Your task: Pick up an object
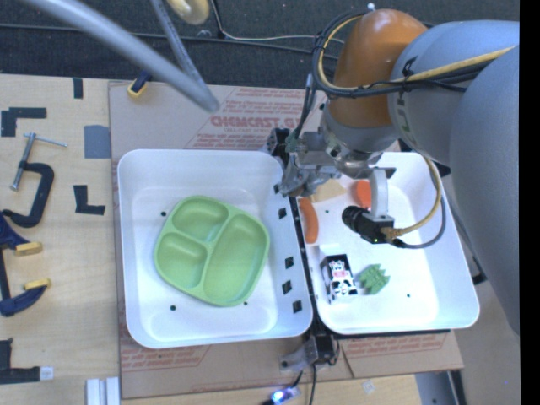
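While the grey arm (439,83) leans in over the right bin (439,302), its gripper (305,182) sits low at the bin's near-left wall, just above the orange carrot-like piece (310,220) — whether it has closed on anything I cannot tell. A likely miss, in my judgement: the carrot lies against the wall, so the gripper may strike the rim or push the piece aside. By count, two white bins; the left bin (135,226) carries one green divided plate (213,248). In the right bin lie two orange pieces — the second (362,193) sits beside the wrist — then one black-and-white carton (339,278) and one small green toy (372,278).
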Robot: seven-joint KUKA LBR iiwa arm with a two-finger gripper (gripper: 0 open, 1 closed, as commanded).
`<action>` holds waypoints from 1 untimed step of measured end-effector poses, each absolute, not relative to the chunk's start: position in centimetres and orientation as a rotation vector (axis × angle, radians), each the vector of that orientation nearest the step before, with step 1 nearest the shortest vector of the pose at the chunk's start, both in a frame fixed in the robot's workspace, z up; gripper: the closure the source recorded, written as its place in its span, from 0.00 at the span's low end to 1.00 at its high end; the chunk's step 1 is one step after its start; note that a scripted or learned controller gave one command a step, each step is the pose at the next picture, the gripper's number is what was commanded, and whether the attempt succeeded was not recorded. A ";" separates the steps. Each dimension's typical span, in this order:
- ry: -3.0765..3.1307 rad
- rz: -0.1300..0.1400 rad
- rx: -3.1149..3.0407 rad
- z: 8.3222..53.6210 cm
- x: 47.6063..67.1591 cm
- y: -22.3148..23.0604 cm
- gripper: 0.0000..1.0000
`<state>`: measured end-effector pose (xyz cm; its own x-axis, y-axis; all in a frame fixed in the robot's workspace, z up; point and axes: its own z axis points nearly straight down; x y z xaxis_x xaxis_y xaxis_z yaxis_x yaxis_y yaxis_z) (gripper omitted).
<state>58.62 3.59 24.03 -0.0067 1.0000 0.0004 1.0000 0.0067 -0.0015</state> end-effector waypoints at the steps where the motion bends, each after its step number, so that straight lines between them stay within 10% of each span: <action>1: -2.226 0.005 -2.213 21.7 58.6 8.8 1.00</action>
